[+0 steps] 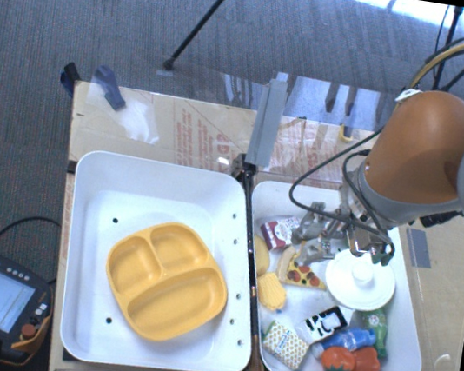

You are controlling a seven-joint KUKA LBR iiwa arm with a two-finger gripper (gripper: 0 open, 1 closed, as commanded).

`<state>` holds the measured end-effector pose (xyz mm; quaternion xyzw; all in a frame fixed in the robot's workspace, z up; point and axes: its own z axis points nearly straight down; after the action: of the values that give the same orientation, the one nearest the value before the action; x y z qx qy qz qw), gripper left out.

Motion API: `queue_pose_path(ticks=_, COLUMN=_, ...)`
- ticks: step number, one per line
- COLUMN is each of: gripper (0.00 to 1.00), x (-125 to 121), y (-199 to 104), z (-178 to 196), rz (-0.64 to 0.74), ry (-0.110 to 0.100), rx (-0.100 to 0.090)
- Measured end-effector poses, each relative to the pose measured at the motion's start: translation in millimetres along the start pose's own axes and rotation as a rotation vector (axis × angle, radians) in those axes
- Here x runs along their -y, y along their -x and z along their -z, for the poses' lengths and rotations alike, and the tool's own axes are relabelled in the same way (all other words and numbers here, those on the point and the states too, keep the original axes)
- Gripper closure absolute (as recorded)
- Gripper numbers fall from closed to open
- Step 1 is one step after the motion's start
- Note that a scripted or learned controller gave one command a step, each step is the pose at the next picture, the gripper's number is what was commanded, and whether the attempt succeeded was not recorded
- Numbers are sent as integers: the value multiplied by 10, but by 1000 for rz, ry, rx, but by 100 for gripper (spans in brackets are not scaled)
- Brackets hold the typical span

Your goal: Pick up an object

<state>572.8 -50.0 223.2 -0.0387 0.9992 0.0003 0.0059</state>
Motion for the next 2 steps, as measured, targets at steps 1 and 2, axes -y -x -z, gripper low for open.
queue_pose_path(ticks=1, gripper=100, x=-784, y=-205, z=2, rz=-33, ry=2, rx=-11)
queue_pose_path(ticks=2, gripper=100, x=-237, y=484, z=213, rz=-179, ry=-1, rx=-10)
